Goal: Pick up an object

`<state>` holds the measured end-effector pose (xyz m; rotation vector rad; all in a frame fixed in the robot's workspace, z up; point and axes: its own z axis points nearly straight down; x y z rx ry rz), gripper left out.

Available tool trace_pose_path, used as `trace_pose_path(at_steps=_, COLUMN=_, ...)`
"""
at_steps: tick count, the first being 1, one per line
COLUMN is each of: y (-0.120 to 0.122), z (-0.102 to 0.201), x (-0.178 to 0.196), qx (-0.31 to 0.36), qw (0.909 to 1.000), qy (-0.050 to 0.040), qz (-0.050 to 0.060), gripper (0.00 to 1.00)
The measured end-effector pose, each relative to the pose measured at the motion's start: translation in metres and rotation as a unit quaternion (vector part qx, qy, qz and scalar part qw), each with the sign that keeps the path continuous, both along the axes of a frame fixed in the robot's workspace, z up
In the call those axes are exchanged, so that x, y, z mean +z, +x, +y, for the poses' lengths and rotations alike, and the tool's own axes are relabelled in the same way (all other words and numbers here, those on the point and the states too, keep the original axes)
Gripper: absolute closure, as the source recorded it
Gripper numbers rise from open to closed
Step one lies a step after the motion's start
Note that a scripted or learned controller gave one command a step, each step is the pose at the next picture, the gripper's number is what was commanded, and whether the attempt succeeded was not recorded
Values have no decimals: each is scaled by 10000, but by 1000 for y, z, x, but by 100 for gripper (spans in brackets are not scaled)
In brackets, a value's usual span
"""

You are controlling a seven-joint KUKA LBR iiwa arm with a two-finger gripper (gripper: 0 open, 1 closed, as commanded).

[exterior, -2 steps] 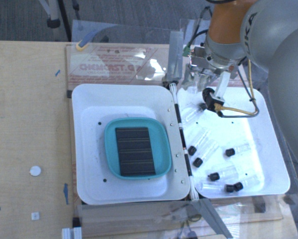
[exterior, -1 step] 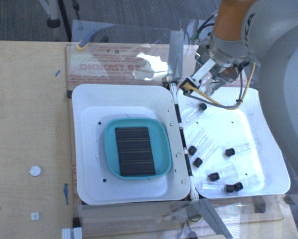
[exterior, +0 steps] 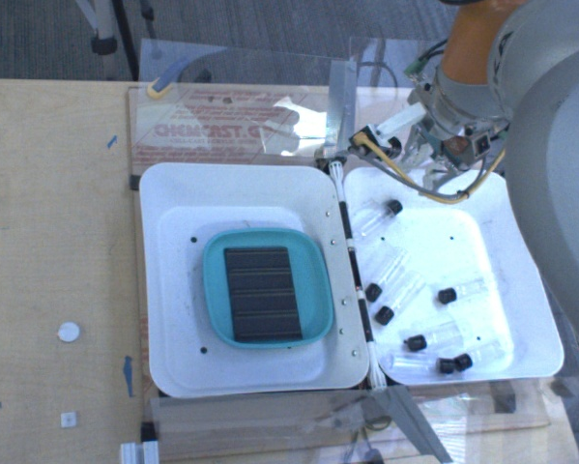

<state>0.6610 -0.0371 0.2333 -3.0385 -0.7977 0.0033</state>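
Several clear vials with black caps lie scattered in the right bin [exterior: 521, 288]. One vial [exterior: 378, 217] lies near the bin's far left corner, another vial [exterior: 460, 293] near the middle, and a third vial [exterior: 471, 360] by the front edge. My gripper [exterior: 449, 157] hangs over the far edge of the right bin, under the orange band, wrapped in yellow and white cables. It is above and behind all the vials, touching none that I can see.
The left bin [exterior: 168, 220] holds a teal tray [exterior: 217, 259] with a dark ridged insert [exterior: 262, 294]. A clear plastic sheet [exterior: 231, 124] lies behind the bins. The grey arm [exterior: 550, 85] fills the upper right.
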Motion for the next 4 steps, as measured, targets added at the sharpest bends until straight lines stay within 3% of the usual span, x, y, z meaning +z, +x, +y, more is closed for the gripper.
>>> trace_pose_path(at_steps=1, y=-3, z=-12, x=-6, qx=74, qw=10000, qy=5, qz=13, gripper=100)
trace_pose_path(at_steps=3, y=-5, z=0, x=-5, qx=-1377, qw=9905, qy=5, qz=-13, gripper=100)
trace_pose_path(at_steps=4, y=-5, z=57, x=9, qx=-1574, qw=9875, qy=4, qz=-12, gripper=100)
